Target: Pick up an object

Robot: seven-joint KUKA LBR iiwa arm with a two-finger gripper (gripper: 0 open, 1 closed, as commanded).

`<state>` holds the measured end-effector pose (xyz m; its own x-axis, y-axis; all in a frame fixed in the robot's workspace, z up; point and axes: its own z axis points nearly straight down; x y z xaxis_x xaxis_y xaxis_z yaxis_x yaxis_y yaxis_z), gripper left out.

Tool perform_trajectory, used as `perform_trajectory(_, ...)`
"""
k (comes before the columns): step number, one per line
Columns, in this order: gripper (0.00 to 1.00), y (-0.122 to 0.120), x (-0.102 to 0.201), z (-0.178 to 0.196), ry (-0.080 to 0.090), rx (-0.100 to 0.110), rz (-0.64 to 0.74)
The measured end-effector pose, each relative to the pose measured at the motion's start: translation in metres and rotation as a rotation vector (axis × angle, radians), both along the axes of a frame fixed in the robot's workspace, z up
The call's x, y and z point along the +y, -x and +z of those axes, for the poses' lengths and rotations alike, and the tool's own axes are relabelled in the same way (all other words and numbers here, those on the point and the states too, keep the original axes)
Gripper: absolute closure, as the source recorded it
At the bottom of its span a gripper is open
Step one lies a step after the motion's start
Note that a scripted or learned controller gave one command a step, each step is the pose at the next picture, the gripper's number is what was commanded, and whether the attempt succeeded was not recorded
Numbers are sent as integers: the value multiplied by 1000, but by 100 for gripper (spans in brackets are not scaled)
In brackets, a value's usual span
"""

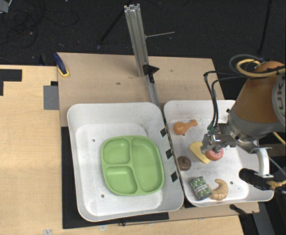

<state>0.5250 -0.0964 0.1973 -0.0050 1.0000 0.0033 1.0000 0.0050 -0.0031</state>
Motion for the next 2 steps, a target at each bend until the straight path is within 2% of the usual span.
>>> perform_trajectory(1, 100, -3, 47, 7, 1, -1, 0)
perform_trajectory(2, 100, -18, 97, 22, 1, -1, 0)
